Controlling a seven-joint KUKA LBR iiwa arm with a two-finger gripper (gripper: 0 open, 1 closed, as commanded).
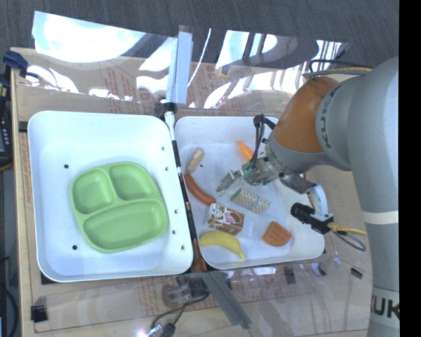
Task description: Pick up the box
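The box (226,219) is a small carton printed brown and white, lying flat in the front half of the right bin (217,128). My gripper (242,182) hangs over the middle of that bin, a little behind and to the right of the box and not touching it. Its fingers are spread open, with nothing between them. Just below the gripper lies a grey mesh-patterned packet (251,201), right next to the box's far right corner.
The right bin also holds a red sausage (199,188), a bread roll (195,160), a carrot (245,149), a banana (222,243) in front of the box and an orange wedge (276,234). A green divided plate (119,206) sits in the left bin (49,132).
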